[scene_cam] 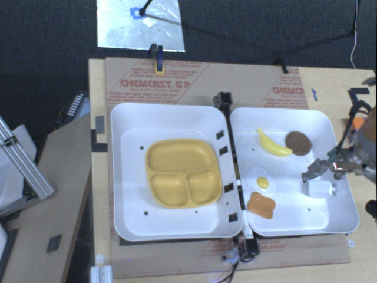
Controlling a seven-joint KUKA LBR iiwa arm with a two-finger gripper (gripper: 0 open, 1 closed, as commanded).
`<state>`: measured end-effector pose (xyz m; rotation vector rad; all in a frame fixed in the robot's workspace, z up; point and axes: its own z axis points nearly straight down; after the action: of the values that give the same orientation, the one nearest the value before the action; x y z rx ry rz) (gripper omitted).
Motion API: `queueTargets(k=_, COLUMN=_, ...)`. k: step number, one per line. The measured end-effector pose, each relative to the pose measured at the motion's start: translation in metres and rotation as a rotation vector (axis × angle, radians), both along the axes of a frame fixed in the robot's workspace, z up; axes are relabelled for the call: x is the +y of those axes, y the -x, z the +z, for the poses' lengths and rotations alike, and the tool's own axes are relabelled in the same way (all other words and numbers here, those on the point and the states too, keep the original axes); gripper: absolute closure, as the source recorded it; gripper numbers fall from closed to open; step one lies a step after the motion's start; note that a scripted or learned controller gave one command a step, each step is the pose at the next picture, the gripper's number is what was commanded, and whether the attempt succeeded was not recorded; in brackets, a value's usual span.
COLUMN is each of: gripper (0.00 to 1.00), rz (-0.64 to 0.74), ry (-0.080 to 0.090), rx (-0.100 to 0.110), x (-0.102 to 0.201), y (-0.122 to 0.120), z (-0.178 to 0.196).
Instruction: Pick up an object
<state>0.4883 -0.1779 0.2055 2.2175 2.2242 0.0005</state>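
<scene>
1. Your gripper [313,173] sits low over the right bin [294,220], near its right wall, with the arm coming in from the right edge. You cannot tell from this slanted view how its tips stand, and nothing can be seen held in it.

2. The nearest thing is a small white block [320,188] lying on the bin floor just below and beside the gripper. It looks like a light, stiff, smooth piece; white on white makes its edges hard to read. Take it across its short sides, squarely, since a smooth face may slide out of a skewed pinch.

3. Farther left in the same bin you have a banana [274,144] touching or just beside a brown disc [298,142], a fried egg [261,181] and a piece of toast [261,205]. These look like toy food: light, probably hard plastic.
   - The banana is best taken across its middle, at right angles to its curve.
   - The disc, egg and toast lie flat and low, so they give little to grip.

4. The yellow divided plate [181,173] in the left bin [132,158] is wide and shallow; judge it a poor pick.
</scene>
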Motion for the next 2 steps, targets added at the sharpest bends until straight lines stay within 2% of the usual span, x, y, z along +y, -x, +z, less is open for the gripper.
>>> queueTargets(k=1, gripper=0.00, rz=-0.001, ry=-0.001, rx=0.002, x=-0.007, y=-0.007, z=-0.052)
queueTargets(k=2, gripper=0.00, rz=0.002, ry=0.006, rx=-0.018, x=-0.003, y=-0.016, z=-0.106)
